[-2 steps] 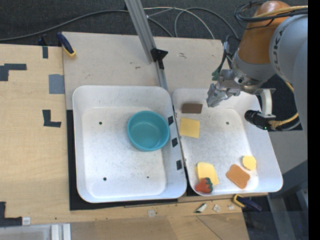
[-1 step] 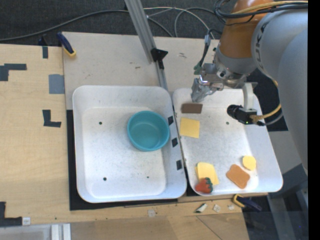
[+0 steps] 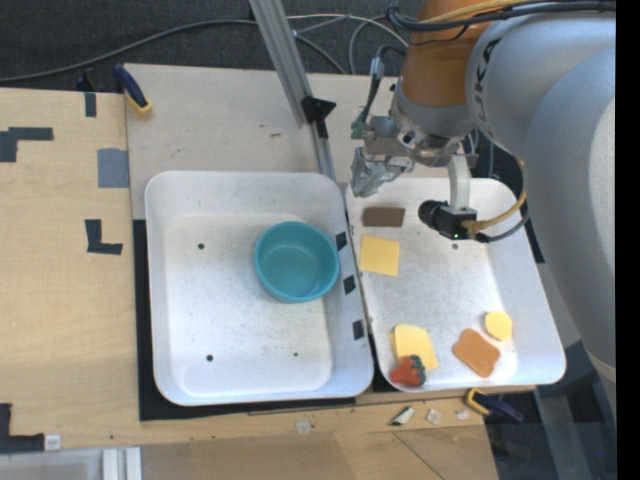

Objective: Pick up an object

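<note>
a smooth teal bowl, round and deep, is seen alone in the left bin, a shallow white tray with rounded corners and a speckled floor. it is well apart from the jaws, so it is judged an unlikely target. in the right bin, a small brown rectangle lies at the far end, just beside and below the jaws, with a flat yellow square just nearer. both look thin and low, so a grasp could be expected to slide over them or close on nothing. they also lie close to the wall between the bins, which could be struck on the way down. whether the jaws are apart or together cannot be told. at the near end lie a yellow block touching a small red piece, an orange slab and a small yellow lump; two pieces could be caught at once.
</note>
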